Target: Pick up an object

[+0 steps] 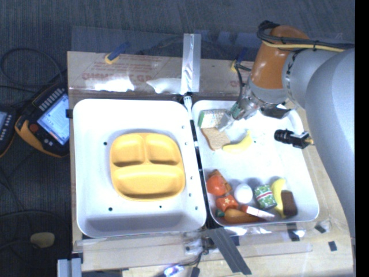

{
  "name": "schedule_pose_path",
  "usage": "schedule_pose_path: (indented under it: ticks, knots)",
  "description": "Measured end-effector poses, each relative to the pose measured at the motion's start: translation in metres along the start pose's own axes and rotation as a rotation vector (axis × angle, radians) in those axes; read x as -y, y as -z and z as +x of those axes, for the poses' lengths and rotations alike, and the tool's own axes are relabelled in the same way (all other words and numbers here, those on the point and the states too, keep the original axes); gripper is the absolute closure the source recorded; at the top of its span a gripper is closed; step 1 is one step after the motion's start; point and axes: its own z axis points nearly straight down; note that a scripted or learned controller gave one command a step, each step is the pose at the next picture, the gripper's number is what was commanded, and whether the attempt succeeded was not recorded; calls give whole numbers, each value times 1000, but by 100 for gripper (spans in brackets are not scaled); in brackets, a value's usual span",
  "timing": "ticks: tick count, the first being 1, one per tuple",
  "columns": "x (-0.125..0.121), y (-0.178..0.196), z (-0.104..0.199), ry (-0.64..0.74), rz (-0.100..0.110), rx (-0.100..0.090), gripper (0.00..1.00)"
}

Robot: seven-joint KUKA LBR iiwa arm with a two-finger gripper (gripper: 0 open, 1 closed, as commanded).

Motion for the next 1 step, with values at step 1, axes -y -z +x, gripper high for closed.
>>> schedule_pose_path:
  ticks: [1]
  knots:
    - [2, -3, 3, 0, 10, -9, 0]
